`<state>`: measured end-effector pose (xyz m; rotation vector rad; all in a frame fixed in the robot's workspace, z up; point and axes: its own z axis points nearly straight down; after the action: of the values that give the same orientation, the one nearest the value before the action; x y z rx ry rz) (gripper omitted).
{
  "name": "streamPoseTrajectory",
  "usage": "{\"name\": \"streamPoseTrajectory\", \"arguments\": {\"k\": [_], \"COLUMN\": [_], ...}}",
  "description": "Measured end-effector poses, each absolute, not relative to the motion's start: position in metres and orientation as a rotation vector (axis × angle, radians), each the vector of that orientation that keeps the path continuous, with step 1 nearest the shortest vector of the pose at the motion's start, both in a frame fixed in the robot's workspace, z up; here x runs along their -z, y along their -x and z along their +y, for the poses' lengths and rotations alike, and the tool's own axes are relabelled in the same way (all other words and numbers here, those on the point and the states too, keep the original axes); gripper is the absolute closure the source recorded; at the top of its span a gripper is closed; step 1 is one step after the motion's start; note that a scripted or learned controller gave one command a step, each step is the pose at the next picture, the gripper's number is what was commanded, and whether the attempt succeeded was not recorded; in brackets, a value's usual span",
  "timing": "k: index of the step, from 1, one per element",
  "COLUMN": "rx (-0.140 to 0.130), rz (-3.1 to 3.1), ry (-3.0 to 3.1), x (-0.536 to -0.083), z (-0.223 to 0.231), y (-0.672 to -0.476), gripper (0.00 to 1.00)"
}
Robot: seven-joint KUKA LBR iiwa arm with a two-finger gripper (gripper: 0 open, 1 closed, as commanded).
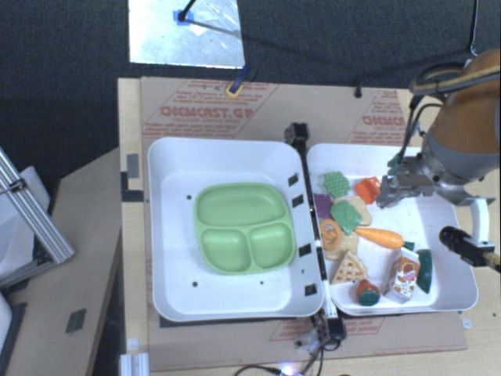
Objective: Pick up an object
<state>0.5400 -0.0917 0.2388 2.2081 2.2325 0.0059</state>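
Gripper [389,192] sat over the right bin [454,288], low above its far portion, at the end of the grey arm [462,143] that came in from the right side of the camera view; I could not tell from my feed whether the tool was released or clenched, and I saw nothing held in it. Taking the right bin as my landmark: all the loose toy food lay inside it, crowded toward its left wall. Just left of the gripper, and apart from it as far as I could judge, lay an orange-red piece [367,189]. Further left, near the bin's far-left part, lay a green textured piece [337,183], and a darker green piece [345,215] rested on a tan slice just nearer the camera. A carrot [380,237] lay across the bin's middle, its green end pointing right. Beside the left wall sat a round pastry [329,232], and nearer the camera a triangular wedge [349,269]. At the bin's near edge I noted a small red and green fruit [367,292], and to its right a small carton [403,276] with a green item [424,270] touching its right side. Left of the right bin, wall against wall, stood the left bin [168,233], which held a green divided tray [240,227] with three compartments. Both bins rested on a cardboard sheet [203,108].
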Motion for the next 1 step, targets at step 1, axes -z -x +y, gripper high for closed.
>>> {"name": "streamPoseTrajectory", "arguments": {"k": [1], "rx": [-0.002], "rz": [2.231], "ry": [-2.211], "x": [-0.2248], "z": [-0.041], "y": [-0.5506], "gripper": [1.0]}}
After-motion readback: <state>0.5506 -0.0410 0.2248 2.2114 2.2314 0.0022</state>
